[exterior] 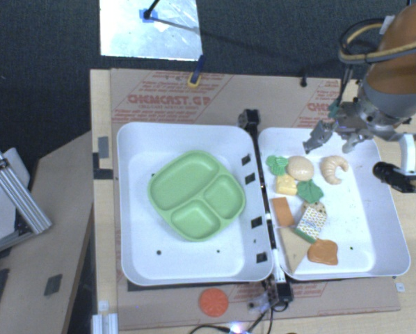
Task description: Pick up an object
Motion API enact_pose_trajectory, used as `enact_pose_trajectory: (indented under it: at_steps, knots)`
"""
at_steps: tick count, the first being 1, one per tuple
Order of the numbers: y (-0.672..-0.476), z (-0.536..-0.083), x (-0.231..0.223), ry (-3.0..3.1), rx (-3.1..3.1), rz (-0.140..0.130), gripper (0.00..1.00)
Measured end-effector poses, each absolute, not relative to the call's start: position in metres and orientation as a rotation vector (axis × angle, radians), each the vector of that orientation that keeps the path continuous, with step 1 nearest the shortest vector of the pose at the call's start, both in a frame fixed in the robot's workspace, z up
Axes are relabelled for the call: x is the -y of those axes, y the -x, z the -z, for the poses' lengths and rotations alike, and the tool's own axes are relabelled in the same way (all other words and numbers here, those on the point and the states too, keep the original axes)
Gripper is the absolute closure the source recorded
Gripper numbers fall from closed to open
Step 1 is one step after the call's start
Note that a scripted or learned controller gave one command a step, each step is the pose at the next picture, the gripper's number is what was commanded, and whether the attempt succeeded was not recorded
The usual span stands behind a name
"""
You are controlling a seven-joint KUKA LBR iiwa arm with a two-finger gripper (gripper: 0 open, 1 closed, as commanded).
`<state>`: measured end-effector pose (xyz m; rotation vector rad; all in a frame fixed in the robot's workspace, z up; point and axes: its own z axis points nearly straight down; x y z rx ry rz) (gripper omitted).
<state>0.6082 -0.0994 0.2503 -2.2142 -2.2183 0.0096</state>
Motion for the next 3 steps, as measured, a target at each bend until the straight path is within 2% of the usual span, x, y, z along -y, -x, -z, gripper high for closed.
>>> enact_pose_trajectory:
  at_steps: [1,3]
  knots:
    - [-0.61,-0.257,0.099,2.218,2.226,0.001,0.0]
    - [-0.608,-0.173,0.106,2.221,2.222,-0.001,0.0]
